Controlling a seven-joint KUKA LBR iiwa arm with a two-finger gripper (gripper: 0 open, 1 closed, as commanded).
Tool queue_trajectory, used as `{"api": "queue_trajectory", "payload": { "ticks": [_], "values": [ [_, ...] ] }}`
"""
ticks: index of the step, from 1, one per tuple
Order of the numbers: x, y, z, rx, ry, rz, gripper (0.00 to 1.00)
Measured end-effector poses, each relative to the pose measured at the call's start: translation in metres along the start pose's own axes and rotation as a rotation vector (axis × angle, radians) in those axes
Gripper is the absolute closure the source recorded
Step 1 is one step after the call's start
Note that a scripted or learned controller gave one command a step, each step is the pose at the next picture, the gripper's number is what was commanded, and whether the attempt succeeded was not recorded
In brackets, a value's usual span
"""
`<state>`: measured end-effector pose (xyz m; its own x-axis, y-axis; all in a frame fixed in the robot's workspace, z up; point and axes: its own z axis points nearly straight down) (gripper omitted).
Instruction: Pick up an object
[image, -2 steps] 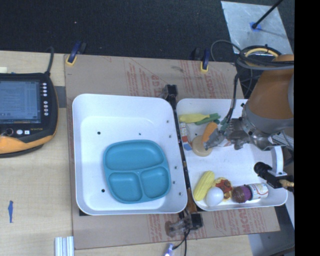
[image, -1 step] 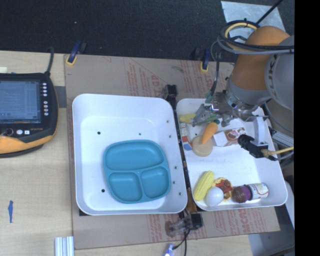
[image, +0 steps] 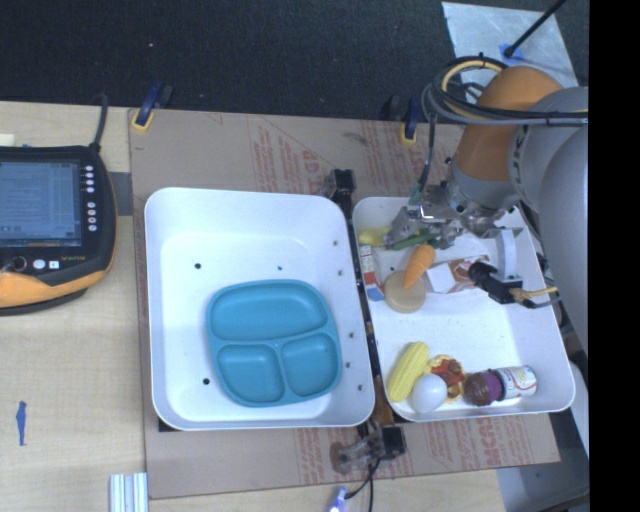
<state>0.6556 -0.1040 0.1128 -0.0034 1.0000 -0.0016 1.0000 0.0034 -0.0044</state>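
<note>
Down front sits my corn cob (image: 407, 370); further back the carrot (image: 419, 265) lies just below the claw (image: 425, 232), whose grip I can't make out.

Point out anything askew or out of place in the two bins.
Nothing looks spilled or broken. The toys sit in a loose jumble in the right bin: a carrot lies tilted beside the end effector, and a corn cob leans near the front. The blue tray lies flat in the left bin.

cardboard sheet (image: 300, 160): faint red print, unreadable | pendant screen (image: 38, 203): text too small to read
</note>
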Motion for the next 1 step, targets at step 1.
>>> {"api": "queue_trajectory", "payload": {
  "ticks": [1],
  "values": [
    [0.0125, -0.0777, 0.0221, 0.002, 0.001, -0.002, 0.00]
  ]
}}
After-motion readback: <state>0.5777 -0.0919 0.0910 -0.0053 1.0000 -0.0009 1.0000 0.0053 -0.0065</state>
